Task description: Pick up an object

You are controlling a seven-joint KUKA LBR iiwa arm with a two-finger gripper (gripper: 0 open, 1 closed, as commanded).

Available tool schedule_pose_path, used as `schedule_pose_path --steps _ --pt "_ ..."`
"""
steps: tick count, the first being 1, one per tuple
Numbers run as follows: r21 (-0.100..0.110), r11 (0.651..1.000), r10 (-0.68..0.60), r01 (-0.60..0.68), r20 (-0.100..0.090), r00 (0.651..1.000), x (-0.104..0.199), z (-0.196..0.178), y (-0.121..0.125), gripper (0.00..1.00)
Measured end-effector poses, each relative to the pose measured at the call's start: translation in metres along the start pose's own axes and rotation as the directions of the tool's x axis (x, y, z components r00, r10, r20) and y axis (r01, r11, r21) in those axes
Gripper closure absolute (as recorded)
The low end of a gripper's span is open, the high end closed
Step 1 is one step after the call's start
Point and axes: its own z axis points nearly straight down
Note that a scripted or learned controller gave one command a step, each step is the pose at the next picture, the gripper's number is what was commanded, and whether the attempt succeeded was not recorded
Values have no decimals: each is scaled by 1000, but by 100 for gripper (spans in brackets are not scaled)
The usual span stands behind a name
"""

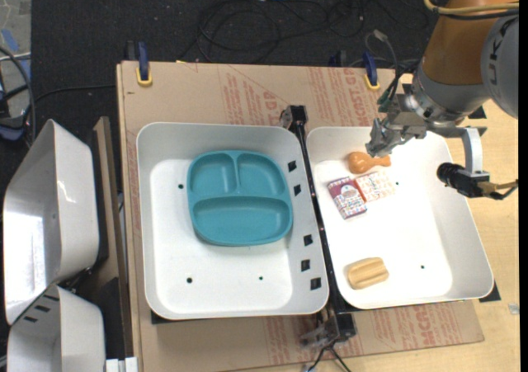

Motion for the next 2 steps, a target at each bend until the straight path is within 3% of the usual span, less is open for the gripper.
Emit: schedule_pose_path --steps 1,2 --pt "2 1000 1 -1 0 1000 49 0 -31 100" --pt "2 1000 1 -1 1 1000 95 10 -44 100"
